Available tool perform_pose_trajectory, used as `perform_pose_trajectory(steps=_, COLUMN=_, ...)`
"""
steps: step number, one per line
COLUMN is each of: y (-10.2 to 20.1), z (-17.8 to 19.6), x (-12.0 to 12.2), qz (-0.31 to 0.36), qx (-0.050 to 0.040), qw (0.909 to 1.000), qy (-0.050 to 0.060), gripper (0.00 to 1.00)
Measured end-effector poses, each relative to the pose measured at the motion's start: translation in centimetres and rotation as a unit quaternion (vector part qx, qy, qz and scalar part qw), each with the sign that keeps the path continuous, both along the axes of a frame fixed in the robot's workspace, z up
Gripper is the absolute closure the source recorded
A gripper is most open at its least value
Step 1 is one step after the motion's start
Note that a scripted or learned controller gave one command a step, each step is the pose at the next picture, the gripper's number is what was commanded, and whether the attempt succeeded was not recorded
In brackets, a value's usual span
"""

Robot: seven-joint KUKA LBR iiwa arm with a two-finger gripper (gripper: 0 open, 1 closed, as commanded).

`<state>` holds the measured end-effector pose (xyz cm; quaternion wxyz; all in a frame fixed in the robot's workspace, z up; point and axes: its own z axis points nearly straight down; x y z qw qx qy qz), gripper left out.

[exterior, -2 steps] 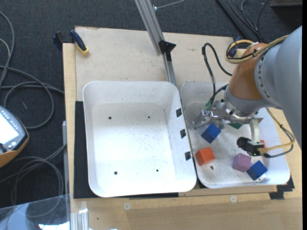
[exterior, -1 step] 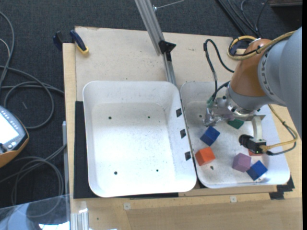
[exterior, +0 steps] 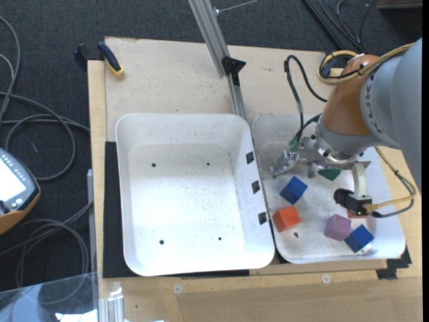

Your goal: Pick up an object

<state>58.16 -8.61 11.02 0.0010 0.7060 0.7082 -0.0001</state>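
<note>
The tool (exterior: 289, 161) is hung low in the right shallow white bin (exterior: 395, 243), just above the blue cube (exterior: 293, 190), presumably for a grasp. Whether it grips cannot be told. An orange cube (exterior: 287, 218), purple block (exterior: 338, 227) and second blue block (exterior: 360, 237) lie nearby.

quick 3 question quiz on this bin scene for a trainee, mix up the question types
1. True or false: the orange cube lies in the left bin.
2. Which block lies nearest the gripper? A) purple block B) upper blue cube C) lower blue cube
3. Fill in: the arm reaches over the ___ bin.

Key: 1 false; 2 B; 3 right.
</note>
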Motion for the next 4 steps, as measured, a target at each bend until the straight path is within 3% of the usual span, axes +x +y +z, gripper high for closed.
perform_pose_trajectory(steps=1, y=1.1, z=9.4, x=-5.7, qz=-0.001, qx=0.0011, qw=1.0, qy=-0.002, gripper=0.0)
perform_pose_trajectory(steps=2, y=0.2, z=1.7, x=-9.4, qz=-0.003, qx=0.0021, qw=1.0, qy=0.005, gripper=0.0)
perform_pose_trajectory(steps=3, y=-1.2, z=-0.9, x=-2.2, qz=0.0, qx=0.0001, qw=1.0, qy=-0.001, gripper=0.0)
perform_pose_trajectory(steps=4, y=0.9, z=9.4, x=-6.1, qz=0.0, qx=0.001, qw=1.0, qy=-0.003, gripper=0.0)
